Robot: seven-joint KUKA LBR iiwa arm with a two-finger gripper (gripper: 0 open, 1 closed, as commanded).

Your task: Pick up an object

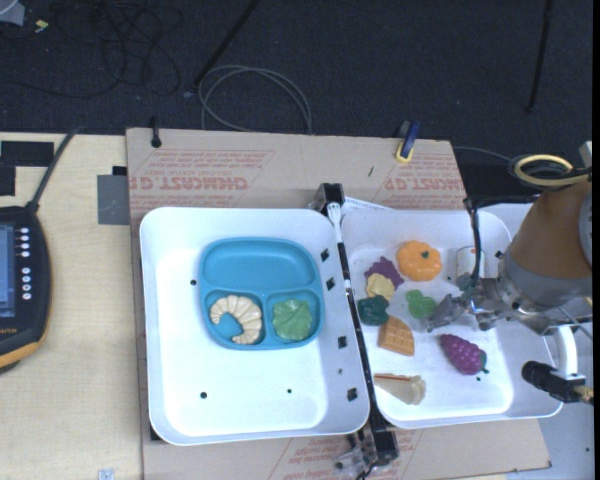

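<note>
The right bin [495, 393] holds several toy foods: an orange pumpkin [419, 260], a small purple bunch [385, 268], a yellow piece [379, 287], a green piece [419, 301], a dark teal piece [372, 311], an orange wedge [397, 337], purple grapes [463, 353] and a pale sandwich slice [400, 388]. My gripper [446, 312] reaches in from the right and hangs low over the bin's middle. It is just right of the green piece and above the purple grapes. I see nothing held in it.
The left bin [170, 368] carries a blue divided plate [255, 268] with a croissant [237, 318] and a green leaf [294, 319]. A black divider [348, 308] runs between the bins. A teach pendant [5, 288] lies at the far left.
</note>
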